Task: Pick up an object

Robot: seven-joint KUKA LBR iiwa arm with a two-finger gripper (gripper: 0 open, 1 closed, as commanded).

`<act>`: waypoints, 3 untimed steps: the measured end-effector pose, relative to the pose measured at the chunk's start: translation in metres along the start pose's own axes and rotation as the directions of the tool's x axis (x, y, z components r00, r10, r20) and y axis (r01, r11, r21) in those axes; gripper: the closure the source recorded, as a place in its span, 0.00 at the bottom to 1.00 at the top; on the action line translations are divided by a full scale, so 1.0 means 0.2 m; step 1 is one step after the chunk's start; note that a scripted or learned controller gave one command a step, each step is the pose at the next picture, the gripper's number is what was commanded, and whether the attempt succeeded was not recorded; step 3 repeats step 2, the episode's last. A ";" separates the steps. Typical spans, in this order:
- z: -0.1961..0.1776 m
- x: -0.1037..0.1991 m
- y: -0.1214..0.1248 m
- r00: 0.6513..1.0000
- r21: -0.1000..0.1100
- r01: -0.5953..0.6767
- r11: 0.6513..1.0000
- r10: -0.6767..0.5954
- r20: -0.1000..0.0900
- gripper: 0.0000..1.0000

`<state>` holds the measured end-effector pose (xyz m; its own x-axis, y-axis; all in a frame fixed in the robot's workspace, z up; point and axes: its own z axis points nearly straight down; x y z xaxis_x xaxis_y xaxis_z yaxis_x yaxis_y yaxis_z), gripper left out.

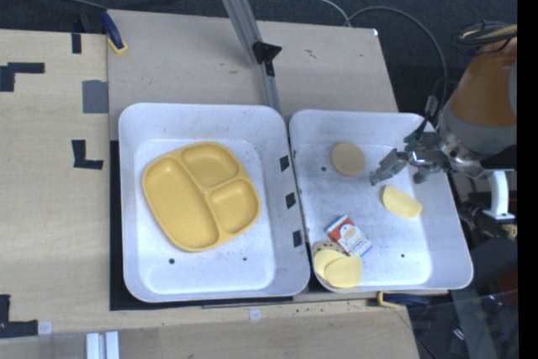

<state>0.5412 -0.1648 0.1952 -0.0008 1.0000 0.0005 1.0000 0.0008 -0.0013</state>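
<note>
My gripper point(397, 166) hangs over the right bin point(437, 265), near its upper right part, on the grey arm with the orange band point(487, 88). Nothing shows in its grasp. A tan round disc point(347, 157) lies just left of it. A yellow lemon-shaped piece point(402, 203) lies just below it. Farther toward the front sit a small red, white and blue carton point(349, 235) and two pale yellow round pieces point(337, 267) against the bin's front left corner.
The left bin point(143, 265) holds a yellow divided plate point(200, 194). A metal pole point(235, 0) slants in from the top to the ridge between the bins. Cables point(395, 17) run over the bench behind the right bin.
</note>
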 end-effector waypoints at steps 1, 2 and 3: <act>-0.03 0.44 -0.03 1.000 0.002 0.008 1.000 -0.008 -0.003 0.00; 0.04 0.75 0.25 1.000 -0.002 0.009 1.000 -0.009 -0.001 0.00; 0.04 0.75 0.25 1.000 -0.002 0.009 1.000 -0.009 -0.001 0.00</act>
